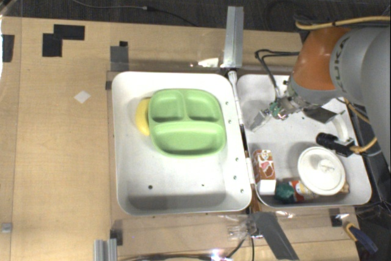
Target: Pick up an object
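Observation:
My gripper (261, 117) hangs low over the upper left part of the right bin (300, 131), close to the wall between the two bins. Nothing shows between its jaws. In that bin's front half lie a small red-and-white carton (264, 164), a round white bowl-like thing (321, 170) and a green and red object (288, 192). All three sit nearer the front edge than the gripper. The left bin (177, 200) holds a green divided plate (185, 120) with a yellow object (142, 117) poking out from under its left side.
A metal post (233, 40) stands behind the bins where they meet. The grey arm with its orange band (314, 67) crosses the right bin's back right corner. Wooden bench top (55, 150) stretches to the left of the bins.

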Robot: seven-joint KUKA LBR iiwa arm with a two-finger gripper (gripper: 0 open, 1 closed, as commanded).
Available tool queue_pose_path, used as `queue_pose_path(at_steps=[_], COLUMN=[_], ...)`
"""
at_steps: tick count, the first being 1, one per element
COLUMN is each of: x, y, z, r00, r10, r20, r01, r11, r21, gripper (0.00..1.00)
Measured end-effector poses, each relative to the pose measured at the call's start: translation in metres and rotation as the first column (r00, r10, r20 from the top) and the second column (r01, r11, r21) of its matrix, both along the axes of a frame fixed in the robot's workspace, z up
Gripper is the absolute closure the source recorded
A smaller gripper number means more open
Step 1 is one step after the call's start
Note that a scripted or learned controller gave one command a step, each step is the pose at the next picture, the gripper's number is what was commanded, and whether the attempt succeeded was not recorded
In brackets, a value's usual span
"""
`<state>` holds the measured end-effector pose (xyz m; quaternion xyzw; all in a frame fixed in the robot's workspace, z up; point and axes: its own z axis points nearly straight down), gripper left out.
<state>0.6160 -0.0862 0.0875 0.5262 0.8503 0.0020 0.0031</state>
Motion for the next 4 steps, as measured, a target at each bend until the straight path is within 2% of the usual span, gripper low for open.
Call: queue_pose_path(at_steps=[1, 2, 3, 4], x=[-0.022, -0.049, -0.047, -0.047], y=[-0.032, -0.029, -0.029, -0.029], z=[0.014, 0.001, 0.013, 0.013], r00=[0.999, 0.979, 0.979, 0.979], r10=[0.043, -0.204, -0.202, -0.202], r20=[-0.004, 0.003, 0.009, 0.008], r01=[-0.043, 0.204, 0.202, 0.202], r11=[0.999, 0.979, 0.979, 0.979], r21=[-0.001, 0.001, 0.001, 0.001], gripper=[0.0, 0.0, 1.0, 0.0])
